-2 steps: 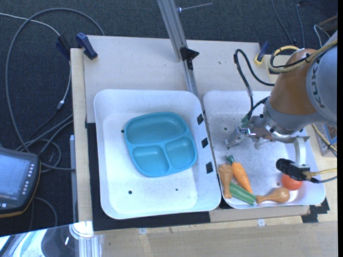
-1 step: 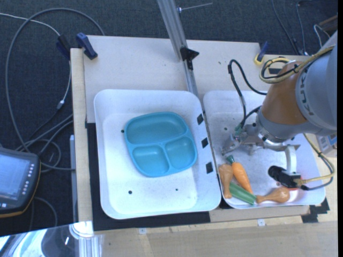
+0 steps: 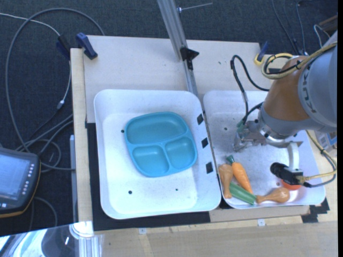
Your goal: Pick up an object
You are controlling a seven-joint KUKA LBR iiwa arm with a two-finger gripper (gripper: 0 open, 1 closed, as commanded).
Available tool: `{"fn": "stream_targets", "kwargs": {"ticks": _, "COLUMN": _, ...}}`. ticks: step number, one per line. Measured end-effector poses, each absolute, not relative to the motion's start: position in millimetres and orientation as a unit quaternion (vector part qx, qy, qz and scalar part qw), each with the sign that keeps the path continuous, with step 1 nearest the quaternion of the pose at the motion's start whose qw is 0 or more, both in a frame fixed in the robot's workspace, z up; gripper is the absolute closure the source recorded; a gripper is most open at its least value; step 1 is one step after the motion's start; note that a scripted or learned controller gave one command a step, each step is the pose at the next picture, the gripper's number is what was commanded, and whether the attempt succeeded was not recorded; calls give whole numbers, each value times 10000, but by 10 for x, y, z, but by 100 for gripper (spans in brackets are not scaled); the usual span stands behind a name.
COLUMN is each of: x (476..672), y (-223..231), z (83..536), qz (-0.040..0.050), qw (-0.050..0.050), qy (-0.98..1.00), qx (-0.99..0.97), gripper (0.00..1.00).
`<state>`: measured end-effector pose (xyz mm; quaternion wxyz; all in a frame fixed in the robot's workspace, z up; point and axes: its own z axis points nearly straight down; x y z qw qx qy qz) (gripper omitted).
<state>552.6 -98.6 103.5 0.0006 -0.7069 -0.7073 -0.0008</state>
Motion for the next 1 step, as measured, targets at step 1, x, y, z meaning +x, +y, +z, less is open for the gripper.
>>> {"fn": "stream_targets", "kwargs": {"ticks": 1, "x": 5605, "y": -963, "z": 1491, "qz": -18, "qw": -23, "qy": -7076, "qx": -7066, "gripper": 100}}
